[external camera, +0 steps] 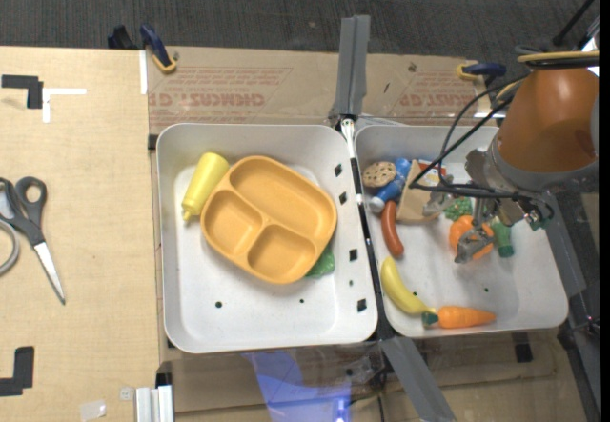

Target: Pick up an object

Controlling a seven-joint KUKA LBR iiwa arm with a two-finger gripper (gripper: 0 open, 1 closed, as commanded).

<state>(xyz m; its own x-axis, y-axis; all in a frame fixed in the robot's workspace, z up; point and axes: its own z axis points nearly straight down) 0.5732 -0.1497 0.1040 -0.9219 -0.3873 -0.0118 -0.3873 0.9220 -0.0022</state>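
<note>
I have the gripper (474, 241) down inside the right bin (534, 311), low over a small orange toy (473, 237) with a green piece (502, 241) just beside it, and the arm's orange band (551, 120) sits above, hiding much of the wrist. From this slanted view I cannot tell how the gripper is set or whether it has anything, so I would not call the pick made; the orange toy looks to be resting on the bin floor, and I read this as the reach-and-close stage, with the lift left to do. Taking the right bin as my landmark: toward its left wall lie a red sausage (392, 228), and nearer the front a yellow banana (401, 288); along its front edge is a carrot (460, 317) with a green top; in its far left corner sit a cookie (378, 173) and a blue item (393, 184), with a tan block (412, 206) just right of them. Just beyond the bin's left wall stands the left bin (181, 315), holding a divided orange plate (268, 217), a yellow bottle (203, 184) touching the plate's left side, and a bit of green (324, 265) peeking from under the plate. Well left of both bins, scissors (35, 230) lie on the bench (76, 315).
</note>
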